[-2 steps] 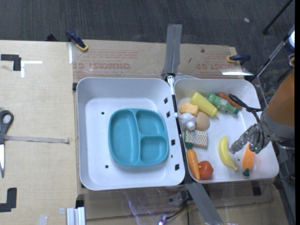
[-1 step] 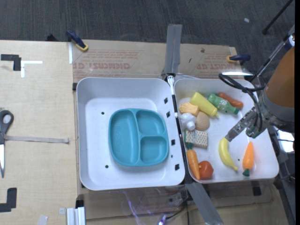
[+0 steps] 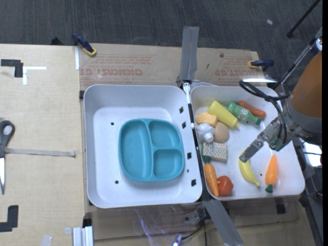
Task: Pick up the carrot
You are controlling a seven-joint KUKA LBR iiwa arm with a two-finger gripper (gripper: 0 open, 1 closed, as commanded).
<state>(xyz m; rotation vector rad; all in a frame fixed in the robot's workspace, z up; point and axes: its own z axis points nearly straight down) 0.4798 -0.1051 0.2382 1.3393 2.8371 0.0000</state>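
Nearest the camera, along the front wall of the right-hand shallow white bin [image 3: 287, 191], lie two candidates for the task: a long orange toy carrot with a green tip [image 3: 270, 171] at about four o'clock in that bin, standing nearly upright in the view with its green end toward the front wall, and a second stubby orange carrot-like piece [image 3: 210, 178] at about seven o'clock, touching a red toy tomato or pepper [image 3: 225, 185]. Between them lies a curved yellow plastic banana [image 3: 249, 171], just beside the first carrot but apart from it. The end effector [image 3: 252, 152] hangs just above the banana's upper end, at the banana's twelve o'clock and the carrot's ten o'clock; it has hold of nothing, and how wide it stands I cannot tell. To do this step well, I judge it should shift toward four o'clock until it is centred over the carrot's thick orange middle, turn so it closes across the narrow width, and come down clear of the banana and the bin wall. The carrot looks smooth, tapered and glossy, so it may slip if taken near the tip. Farther back sit a checked cracker-like block [image 3: 214, 151], a yellow bottle [image 3: 222, 113] and a green bottle [image 3: 244, 113]. In the left-hand white bin [image 3: 97, 137] on the worktop [image 3: 36, 188] rests a teal divided plate [image 3: 151, 149].
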